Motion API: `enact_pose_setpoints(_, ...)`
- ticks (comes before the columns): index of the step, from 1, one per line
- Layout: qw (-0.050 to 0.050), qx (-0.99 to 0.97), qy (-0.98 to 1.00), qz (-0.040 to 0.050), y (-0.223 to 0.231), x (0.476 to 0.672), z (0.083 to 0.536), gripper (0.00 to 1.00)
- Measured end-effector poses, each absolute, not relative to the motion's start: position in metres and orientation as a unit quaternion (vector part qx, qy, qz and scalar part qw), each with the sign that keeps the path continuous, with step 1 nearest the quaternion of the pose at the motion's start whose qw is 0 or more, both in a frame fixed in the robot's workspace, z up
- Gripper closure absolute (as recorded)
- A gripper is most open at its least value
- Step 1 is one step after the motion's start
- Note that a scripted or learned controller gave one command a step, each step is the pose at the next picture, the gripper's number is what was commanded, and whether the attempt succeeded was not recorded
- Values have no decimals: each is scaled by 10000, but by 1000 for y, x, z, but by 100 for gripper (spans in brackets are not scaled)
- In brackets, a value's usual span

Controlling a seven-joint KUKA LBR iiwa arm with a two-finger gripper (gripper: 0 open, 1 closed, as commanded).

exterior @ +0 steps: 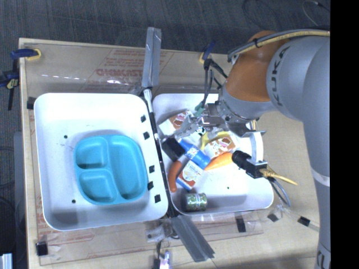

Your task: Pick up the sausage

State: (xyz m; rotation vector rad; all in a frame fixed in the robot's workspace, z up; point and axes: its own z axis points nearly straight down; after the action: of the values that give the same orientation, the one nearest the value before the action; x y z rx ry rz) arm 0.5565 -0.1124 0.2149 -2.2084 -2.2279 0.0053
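Sausage (174,174) lies at the right bin's (255,198) left wall, long axis approx 12-to-6, tilted slightly. Gripper (193,122) sits near, toward 1 o'clock from it (over the clutter); can't tell its opening. Move needed: down-left.

Grey arm (297,77) with orange band, black lettering, thin cables
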Motion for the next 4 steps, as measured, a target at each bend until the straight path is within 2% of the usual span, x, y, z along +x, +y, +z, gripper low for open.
enact_pose_setpoints(1,24,-6776,-7354,17,-125,482,125,0)
enact_pose_setpoints(2,6,-6302,-7764,3,-153,498,163,0)
enact_pose_setpoints(3,-104,-5957,-8031,21,-119,508,98,0)
enact_pose_setpoints(4,-111,-5932,-8050,4,-117,509,108,100)
